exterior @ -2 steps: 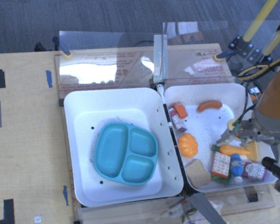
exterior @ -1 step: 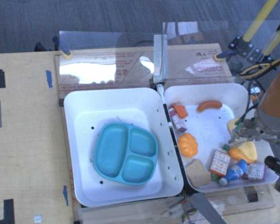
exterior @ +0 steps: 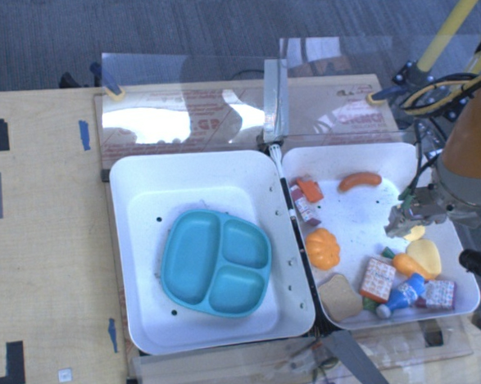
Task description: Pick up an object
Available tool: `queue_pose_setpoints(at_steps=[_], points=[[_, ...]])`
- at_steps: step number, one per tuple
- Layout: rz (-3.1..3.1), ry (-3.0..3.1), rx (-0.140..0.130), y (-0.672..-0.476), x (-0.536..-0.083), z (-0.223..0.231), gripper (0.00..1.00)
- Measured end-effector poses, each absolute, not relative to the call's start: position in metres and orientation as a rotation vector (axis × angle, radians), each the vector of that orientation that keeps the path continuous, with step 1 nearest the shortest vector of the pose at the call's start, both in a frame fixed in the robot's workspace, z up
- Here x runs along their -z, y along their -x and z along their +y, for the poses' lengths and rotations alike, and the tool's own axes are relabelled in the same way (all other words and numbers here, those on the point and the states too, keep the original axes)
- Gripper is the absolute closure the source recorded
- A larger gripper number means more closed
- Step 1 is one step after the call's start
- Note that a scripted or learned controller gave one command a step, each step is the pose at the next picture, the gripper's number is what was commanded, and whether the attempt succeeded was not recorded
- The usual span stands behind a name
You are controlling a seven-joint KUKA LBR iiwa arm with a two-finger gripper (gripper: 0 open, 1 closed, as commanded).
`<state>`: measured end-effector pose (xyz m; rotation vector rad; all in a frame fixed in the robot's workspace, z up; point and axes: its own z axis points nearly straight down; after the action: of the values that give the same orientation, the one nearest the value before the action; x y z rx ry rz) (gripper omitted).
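Over the right bin (exterior: pixel 361 156), at its three o'clock edge, the gripper (exterior: pixel 407 220) hangs just above a yellow toy (exterior: pixel 426 256); whether it is spread or pinching cannot be told. At twelve o'clock a sausage (exterior: pixel 360 181) lies lengthwise left to right. Printing on the small boxes (exterior: pixel 377 278) is too small to read.

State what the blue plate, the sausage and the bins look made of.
Plate: likely molded plastic, smooth, one even turquoise, three rounded compartments. Sausage: probably toy plastic or rubber, uniformly orange-red with a slight sheen. Bins: seemingly rigid white plastic, matte, with rounded corners and lightly speckled floors.
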<state>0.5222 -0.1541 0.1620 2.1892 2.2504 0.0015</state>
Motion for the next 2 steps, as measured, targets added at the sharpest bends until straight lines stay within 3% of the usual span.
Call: queue_pose_setpoints(at_steps=[1, 2], points=[[2.251, -2.193, 0.002, -0.521, -0.16, -0.155, 0.0], [2.381, -2.035, -0.015, -0.485, -0.095, -0.172, 0.0]])
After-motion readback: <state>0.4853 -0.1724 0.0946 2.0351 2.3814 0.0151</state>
